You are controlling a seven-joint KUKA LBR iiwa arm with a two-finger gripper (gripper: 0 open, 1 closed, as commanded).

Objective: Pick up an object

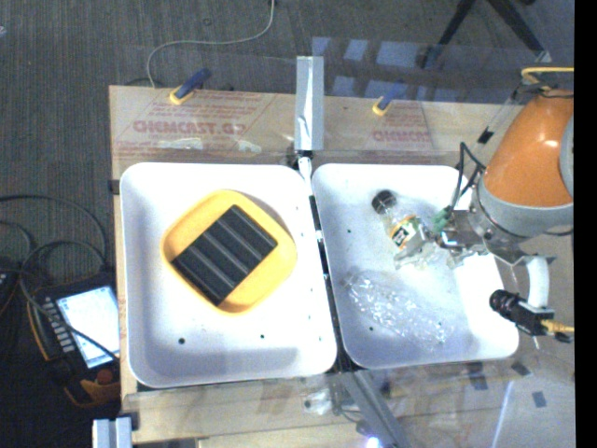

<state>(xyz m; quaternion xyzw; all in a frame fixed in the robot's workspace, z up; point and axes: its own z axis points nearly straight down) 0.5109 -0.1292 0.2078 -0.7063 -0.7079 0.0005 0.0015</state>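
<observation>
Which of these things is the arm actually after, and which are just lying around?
Could be picked up:
yellow and black object in left bin
small dark object, clear crumpled plastic in right bin
gripper works here

Lying about:
blue clamps
cables

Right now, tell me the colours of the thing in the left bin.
Yellow dish, black ribbed centre; camera view.

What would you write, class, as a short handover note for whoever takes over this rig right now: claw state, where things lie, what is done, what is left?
Claw: low in the right bin, beside a small yellow-and-black object; no hold can be confirmed.
Right bin also has a small dark round object near its far side and a crumpled clear plastic piece near its front.
Left bin: yellow tray with black ribbed insert.
Done: arm reached in.
Left: secure and lift one object.
</observation>
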